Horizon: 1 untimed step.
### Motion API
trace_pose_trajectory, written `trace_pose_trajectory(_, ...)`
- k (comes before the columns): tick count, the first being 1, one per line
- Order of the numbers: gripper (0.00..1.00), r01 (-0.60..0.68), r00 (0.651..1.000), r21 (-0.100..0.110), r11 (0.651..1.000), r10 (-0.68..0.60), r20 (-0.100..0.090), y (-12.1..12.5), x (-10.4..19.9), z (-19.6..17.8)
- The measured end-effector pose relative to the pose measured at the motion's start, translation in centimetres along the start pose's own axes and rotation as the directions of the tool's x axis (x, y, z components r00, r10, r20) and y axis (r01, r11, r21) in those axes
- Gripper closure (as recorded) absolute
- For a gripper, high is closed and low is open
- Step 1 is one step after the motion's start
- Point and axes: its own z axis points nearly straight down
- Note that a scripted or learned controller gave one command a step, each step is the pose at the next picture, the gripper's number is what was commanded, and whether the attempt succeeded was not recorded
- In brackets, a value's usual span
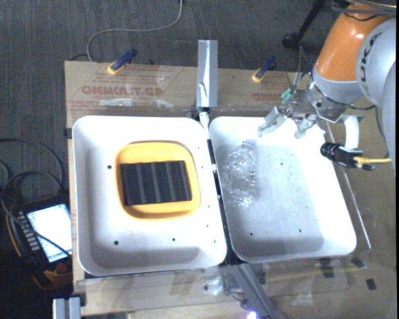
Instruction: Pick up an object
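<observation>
Yellow tray in left bin; clear plastic object in right bin — hand released, above it.

You were looking at a robotics lab or test cell, not a home or shop. The bench was a makeshift one, topped with a sheet of printed cardboard held down by two blue-and-yellow spring clamps at its back edge. Two shallow white bins sat side by side on it, joined by a strip of grey tape. The floor was dark grey carpet of the office sort, with a loose cable trailing over it. At the left lay a handheld control pendant with a lit screen and black leads, and an industrial arm reached in.
</observation>
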Motion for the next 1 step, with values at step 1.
trace_pose_trajectory(1,0.00,-0.019,1.000,0.000,1.000,0.019,0.003,-0.94,2.08,4.18)
